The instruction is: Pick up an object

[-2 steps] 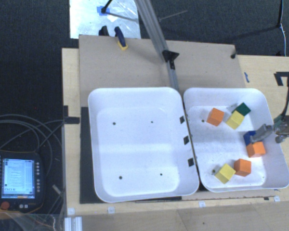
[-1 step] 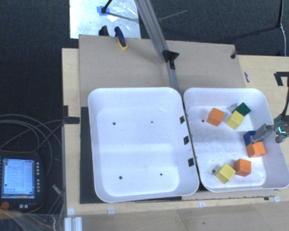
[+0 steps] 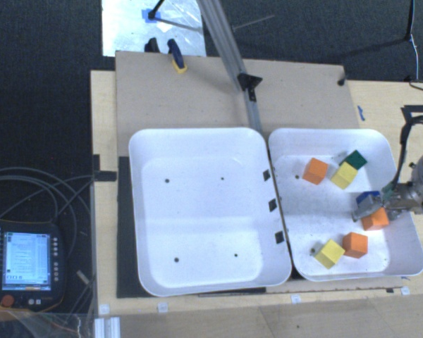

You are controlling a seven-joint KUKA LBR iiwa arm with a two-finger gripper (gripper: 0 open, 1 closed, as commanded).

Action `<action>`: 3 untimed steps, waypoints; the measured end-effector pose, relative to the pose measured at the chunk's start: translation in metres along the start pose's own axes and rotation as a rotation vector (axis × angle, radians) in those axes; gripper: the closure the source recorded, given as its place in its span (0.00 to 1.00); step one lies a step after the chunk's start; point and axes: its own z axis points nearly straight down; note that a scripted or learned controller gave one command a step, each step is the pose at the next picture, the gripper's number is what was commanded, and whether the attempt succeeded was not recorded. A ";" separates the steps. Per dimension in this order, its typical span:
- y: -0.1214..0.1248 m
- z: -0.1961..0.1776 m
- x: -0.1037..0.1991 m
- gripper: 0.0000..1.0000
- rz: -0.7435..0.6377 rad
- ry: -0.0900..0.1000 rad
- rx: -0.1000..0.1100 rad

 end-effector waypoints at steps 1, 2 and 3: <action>0.003 0.054 -0.008 0.00 0.004 -0.014 -0.016; 0.006 0.054 -0.011 0.00 0.001 -0.006 -0.012; 0.007 0.042 -0.011 1.00 -0.001 -0.008 -0.017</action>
